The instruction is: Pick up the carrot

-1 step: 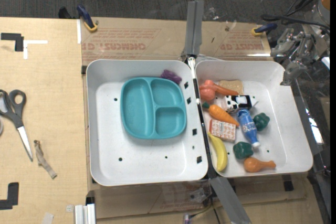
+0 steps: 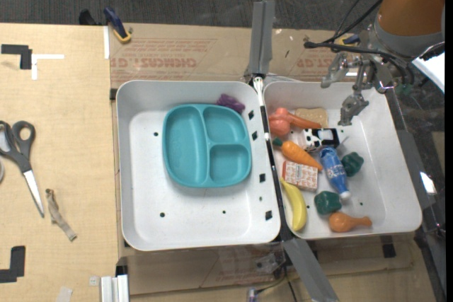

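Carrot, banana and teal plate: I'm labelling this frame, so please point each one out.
carrot (image 2: pixel 300 153): camera view, middle of its orange body, in the right bin.
banana (image 2: pixel 296 207): camera view, middle of its yellow curve, by the right bin's left wall.
teal plate (image 2: pixel 185 141): camera view, floor of its largest compartment.

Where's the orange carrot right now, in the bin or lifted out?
In the right white bin. The orange carrot lies flat among the other items, beside the blue bottle; the gripper hangs apart.
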Robot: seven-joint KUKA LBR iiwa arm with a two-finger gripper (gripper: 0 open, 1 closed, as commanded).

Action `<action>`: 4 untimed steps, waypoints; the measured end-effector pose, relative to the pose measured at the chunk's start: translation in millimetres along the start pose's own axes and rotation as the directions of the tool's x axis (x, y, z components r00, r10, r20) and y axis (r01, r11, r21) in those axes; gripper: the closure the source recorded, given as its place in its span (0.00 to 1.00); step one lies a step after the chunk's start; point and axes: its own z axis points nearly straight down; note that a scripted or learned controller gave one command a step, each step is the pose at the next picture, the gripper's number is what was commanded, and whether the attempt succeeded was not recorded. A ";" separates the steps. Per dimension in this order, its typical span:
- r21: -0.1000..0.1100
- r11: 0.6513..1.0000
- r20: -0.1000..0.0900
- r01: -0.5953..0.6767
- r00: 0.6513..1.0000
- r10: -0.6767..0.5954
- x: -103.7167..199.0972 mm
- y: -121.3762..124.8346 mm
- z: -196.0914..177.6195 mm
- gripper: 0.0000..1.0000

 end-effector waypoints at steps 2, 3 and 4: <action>0.008 0.999 0.028 0.051 0.998 -0.051 62.2 34.1 116.0 0.00; 0.001 1.000 0.003 0.010 1.000 -0.010 128.7 51.9 128.5 0.00; 0.004 1.000 0.009 0.013 1.000 -0.013 126.2 52.2 118.4 1.00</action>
